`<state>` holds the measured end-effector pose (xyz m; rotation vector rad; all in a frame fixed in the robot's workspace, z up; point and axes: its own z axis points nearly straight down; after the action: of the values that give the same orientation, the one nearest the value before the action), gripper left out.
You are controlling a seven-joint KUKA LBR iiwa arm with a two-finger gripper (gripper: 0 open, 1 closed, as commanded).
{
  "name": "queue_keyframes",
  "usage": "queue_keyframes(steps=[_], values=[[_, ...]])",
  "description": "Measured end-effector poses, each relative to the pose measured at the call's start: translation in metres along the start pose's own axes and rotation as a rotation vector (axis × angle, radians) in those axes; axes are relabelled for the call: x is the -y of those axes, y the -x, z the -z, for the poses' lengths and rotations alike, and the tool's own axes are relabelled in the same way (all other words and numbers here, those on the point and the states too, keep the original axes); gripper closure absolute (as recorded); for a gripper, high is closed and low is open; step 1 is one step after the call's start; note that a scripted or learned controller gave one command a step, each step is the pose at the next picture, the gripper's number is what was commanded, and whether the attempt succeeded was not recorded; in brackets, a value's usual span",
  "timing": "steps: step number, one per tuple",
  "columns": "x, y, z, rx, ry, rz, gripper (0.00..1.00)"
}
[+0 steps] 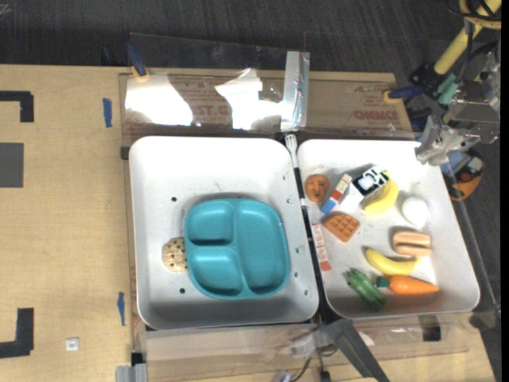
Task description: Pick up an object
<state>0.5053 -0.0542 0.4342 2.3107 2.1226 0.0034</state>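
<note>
Right shallow white bin [461,237] holds the pickable items, none lifted. Orange round toy with a face [316,186] sits near its upper left corner, a small red-white-blue block [340,189] just beside it. Black-and-white small toy [367,181] touches the upper yellow plastic banana [382,197]. White egg-shaped object [414,210] lies right of that banana. Brown waffle piece [341,226] is mid-left. Toy hot dog in bun [410,243] sits above a second yellow banana [387,262], which touches the orange plastic carrot [412,286]. Green leafy toy vegetable [365,286] lies left of the carrot, near the front wall.

Left shallow white bin [151,173] holds a teal three-compartment plastic tray [236,247], with a tan speckled cookie [174,254] touching its left edge.

Gripper [436,151] sits at the right bin's upper right corner, over the rim, apart from all objects; fingers too blurred, can't tell apart or together. Nothing seen between them. Grey arm [473,102] with yellow cabling extends up-right. Bins rest on a cardboard-covered bench [64,237] with blue tape marks.
</note>
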Motion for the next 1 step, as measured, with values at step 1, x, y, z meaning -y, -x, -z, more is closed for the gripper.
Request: queue_keyframes(steps=[1], values=[[0.0023,0.037,0.0009,0.001,-0.001,0.065,1.0]])
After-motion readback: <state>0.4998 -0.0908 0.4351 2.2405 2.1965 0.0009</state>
